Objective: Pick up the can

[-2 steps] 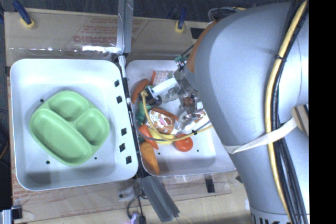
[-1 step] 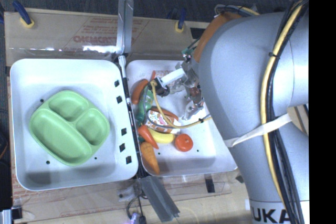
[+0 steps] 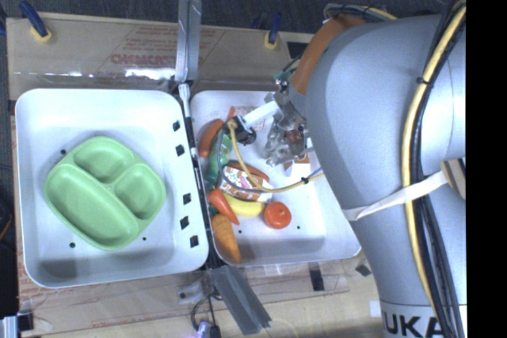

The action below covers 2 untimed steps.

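Observation:
The can (image 3: 239, 181) lies on its side in the right bin (image 3: 333, 241), near the bin's middle, showing a red, brown and white label. Toy food is packed around it. My gripper (image 3: 283, 140) hangs over the bin's right half, a little up and to the right of the can and apart from it. The bulky grey arm (image 3: 380, 131) with its orange band covers the bin's right side. A yellow cable (image 3: 277, 186) loops from the gripper across the can.
Around the can lie a yellow banana (image 3: 247, 208), a red tomato (image 3: 276, 214), a carrot (image 3: 226, 238), a red pepper (image 3: 221, 205), a green vegetable (image 3: 219, 157) and an orange piece (image 3: 210, 135). The left bin (image 3: 47, 111) holds a green divided plate (image 3: 103, 191).

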Motion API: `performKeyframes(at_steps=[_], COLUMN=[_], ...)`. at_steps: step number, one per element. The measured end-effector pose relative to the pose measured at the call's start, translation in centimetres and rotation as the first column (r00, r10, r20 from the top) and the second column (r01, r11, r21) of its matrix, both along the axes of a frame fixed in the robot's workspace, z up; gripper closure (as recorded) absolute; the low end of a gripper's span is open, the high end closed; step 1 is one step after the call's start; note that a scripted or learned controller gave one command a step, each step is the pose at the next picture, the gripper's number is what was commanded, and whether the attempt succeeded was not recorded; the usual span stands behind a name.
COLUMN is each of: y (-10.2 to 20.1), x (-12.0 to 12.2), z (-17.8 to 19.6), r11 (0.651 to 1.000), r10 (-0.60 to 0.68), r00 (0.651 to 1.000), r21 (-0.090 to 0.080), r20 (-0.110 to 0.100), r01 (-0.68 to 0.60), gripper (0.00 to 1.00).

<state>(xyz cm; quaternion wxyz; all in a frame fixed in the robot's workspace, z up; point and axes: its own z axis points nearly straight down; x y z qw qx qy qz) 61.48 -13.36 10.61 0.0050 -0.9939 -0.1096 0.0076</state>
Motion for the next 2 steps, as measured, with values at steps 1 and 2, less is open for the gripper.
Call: performKeyframes(at_steps=[1,2], y=[3.0,4.6], x=[-4.8,-9.6], z=[7.3,8.4], r11=[1.000,1.000], r10=[0.016,0.004], r00=[1.000,1.000], r21=[-0.003,-0.005], r20=[0.009,0.009], r01=[-0.016,-0.004], gripper=[1.00,1.00])
